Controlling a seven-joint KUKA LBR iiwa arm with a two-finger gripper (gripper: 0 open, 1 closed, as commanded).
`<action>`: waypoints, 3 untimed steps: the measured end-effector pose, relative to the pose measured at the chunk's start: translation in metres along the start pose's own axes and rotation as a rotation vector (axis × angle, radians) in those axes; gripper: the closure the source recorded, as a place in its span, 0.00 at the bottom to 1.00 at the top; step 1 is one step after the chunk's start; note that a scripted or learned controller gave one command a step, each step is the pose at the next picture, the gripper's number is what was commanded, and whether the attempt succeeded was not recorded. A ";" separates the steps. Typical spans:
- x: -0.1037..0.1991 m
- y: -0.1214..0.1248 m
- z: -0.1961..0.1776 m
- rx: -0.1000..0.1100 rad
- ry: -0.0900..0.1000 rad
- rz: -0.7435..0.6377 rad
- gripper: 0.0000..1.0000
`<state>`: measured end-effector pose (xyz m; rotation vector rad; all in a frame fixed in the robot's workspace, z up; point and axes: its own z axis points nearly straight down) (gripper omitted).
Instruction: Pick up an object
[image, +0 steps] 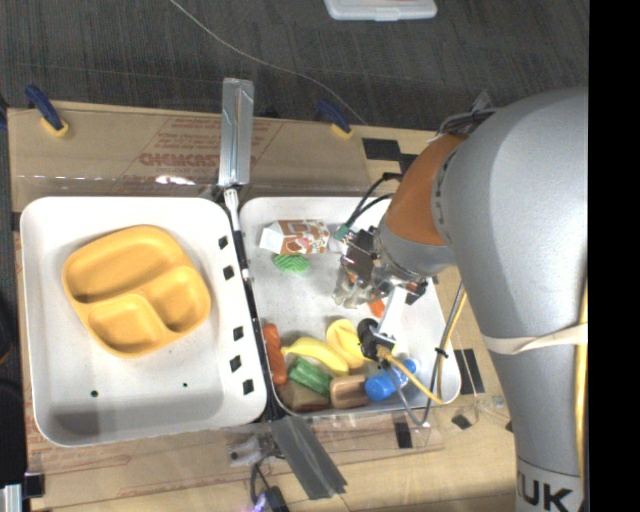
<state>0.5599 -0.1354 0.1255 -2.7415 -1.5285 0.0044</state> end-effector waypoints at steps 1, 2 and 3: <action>0.028 0.026 -0.042 -0.002 0.002 0.018 1.00; -0.032 0.023 0.005 0.004 0.000 -0.167 1.00; -0.001 -0.021 -0.017 0.003 0.001 -0.073 1.00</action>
